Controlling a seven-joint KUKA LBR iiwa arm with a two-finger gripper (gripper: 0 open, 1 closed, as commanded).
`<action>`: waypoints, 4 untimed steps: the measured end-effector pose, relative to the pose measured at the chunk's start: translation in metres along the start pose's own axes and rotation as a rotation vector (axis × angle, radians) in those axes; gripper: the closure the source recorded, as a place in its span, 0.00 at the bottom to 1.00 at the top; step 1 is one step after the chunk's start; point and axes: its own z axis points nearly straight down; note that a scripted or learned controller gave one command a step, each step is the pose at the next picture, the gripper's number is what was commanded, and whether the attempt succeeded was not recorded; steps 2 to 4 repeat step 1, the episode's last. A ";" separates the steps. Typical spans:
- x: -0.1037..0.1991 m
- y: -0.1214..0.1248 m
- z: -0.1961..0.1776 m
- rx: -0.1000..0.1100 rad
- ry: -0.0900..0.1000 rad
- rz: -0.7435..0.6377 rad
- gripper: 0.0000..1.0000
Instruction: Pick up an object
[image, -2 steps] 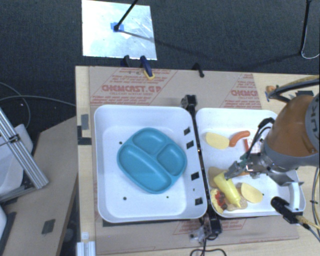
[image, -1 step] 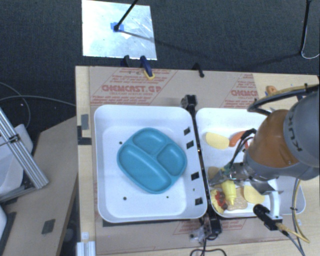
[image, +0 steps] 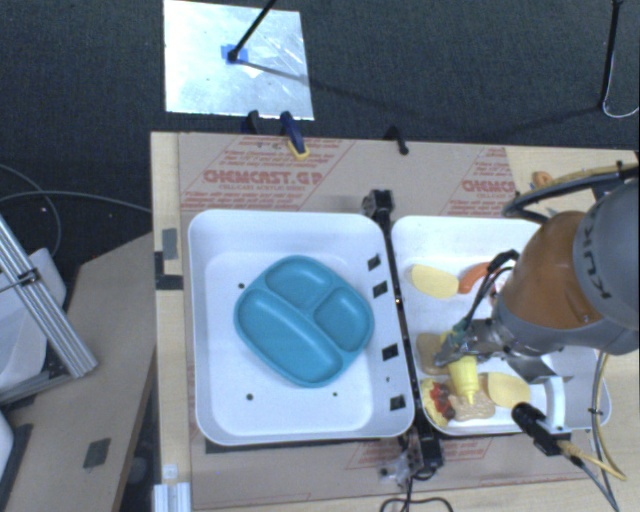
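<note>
Hovering hand (image: 462, 352) above glossy, rounded yellow bottle (image: 463, 377).

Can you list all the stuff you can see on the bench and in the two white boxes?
shallow white plastic bins: 2, white, side by side on the bench, left one and right one
blue divided plastic plate: 1, blue, lying in the left bin
pale yellow oval toy food piece: 1, yellow, upper part of the right bin
orange carrot-like toy piece: 1, orange, just right of the yellow oval
yellow squeeze-bottle toy: 1, yellow, lower part of the right bin
shiny silver sheet: 1, silver, on the dark floor beyond the bench
grey robot arm with orange band: 1, over the right bin
tool: 1, dark, just above the yellow bottle
</note>
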 end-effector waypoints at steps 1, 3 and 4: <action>0.078 0.095 -0.092 -0.008 0.003 -0.015 1.00; 0.078 0.095 -0.092 -0.008 0.003 -0.015 1.00; 0.078 0.095 -0.092 -0.008 0.003 -0.015 1.00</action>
